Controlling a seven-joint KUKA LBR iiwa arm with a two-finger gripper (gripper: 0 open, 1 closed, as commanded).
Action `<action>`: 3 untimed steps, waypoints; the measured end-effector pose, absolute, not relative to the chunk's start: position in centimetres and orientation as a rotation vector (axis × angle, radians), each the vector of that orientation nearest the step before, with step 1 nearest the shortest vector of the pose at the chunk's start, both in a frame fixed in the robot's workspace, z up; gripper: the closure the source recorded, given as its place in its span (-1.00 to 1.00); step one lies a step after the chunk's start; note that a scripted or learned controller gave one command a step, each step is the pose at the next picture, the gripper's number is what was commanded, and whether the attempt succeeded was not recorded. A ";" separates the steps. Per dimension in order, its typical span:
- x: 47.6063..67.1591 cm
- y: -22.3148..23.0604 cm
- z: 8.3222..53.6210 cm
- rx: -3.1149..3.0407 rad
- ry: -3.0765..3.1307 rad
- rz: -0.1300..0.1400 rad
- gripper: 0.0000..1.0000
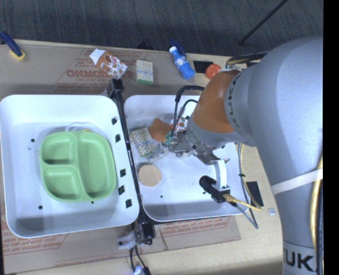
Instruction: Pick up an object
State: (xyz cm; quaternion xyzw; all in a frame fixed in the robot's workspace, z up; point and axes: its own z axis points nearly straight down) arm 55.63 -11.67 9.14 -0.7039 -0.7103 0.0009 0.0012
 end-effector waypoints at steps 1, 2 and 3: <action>55.6 -11.7 10.1 -2.206 -2.231 0.005 1.00; 47.7 -15.1 23.6 -2.218 -2.228 0.000 1.00; 58.2 -16.4 24.2 -2.216 -2.229 0.000 1.00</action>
